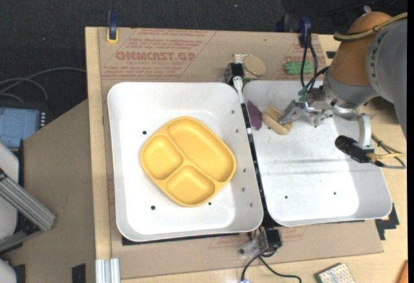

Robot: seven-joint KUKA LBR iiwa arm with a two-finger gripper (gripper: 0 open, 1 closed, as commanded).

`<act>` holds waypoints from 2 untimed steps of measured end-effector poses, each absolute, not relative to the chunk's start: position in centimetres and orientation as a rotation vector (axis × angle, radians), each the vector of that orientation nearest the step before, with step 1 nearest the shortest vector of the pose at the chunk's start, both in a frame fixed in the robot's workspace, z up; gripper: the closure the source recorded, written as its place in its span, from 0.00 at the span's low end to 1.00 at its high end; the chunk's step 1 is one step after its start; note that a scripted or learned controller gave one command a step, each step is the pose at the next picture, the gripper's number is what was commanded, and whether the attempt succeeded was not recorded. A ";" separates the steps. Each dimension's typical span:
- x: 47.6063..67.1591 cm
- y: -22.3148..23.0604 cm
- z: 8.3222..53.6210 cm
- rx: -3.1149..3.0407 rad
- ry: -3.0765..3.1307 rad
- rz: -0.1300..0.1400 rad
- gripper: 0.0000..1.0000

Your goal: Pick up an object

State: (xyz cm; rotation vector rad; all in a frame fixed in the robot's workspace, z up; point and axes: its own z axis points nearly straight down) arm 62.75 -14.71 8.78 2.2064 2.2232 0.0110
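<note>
The gripper (pixel 299 109) is low over the right bin (pixel 323 191), near its far left corner, and the arm (pixel 362 62) comes to it from the right. Whether the gripper is released or clenched cannot be told; this part is too small and blurred. Nothing is clearly seen inside it, so it should not be counted as grasping anything.

Just beside the gripper, on its left, lies a tan block (pixel 275 121). This seems the nearest thing to pick. Its long axis runs at a slant, from the far left down toward the near right, and its near end points about to the gripper. A little more to the left of the block, close to the wall between the bins, lies a small purple piece (pixel 255 116).

The coming move probably depends on this relation: the block is a short way left of the gripper and slightly nearer to the camera, so the gripper needs a small shift left and must close across the short side of the block.

Farther from the gripper, the left bin (pixel 129 146) holds a yellow tray (pixel 187 160) with three compartments. Both bins stand on the worktop (pixel 162 49).
</note>
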 end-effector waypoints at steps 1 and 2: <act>64.4 -15.9 8.7 2.216 2.221 0.005 0.00; 64.5 -15.8 10.1 2.211 2.219 0.012 1.00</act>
